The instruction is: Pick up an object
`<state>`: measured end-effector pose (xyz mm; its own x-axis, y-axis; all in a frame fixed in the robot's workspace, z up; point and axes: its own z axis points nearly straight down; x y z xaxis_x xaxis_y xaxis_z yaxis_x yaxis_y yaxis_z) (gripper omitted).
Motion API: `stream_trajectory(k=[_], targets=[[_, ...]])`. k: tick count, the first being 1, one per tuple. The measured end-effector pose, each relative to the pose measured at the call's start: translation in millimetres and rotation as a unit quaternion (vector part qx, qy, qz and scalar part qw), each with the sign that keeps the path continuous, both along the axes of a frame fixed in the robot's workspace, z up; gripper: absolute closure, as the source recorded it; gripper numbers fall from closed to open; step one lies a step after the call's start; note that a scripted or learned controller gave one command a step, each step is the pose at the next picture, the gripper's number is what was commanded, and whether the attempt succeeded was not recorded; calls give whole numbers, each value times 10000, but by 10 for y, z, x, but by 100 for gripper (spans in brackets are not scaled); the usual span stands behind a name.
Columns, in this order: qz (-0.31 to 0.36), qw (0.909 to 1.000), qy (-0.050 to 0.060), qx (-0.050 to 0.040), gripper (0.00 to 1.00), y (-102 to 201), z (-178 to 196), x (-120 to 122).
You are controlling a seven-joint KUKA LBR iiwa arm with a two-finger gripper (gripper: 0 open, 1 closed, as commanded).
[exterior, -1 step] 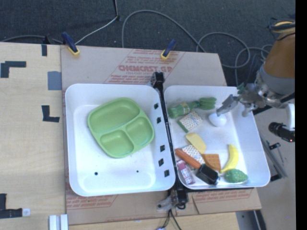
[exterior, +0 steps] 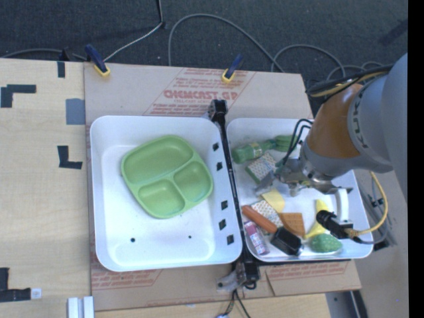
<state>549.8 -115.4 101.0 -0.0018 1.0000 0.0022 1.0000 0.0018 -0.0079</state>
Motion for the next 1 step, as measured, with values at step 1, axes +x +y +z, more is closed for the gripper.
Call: stream_trajectory(k=[1], targets=[[-5, 10000, -76, -27, 0, 86, -157, -357]])
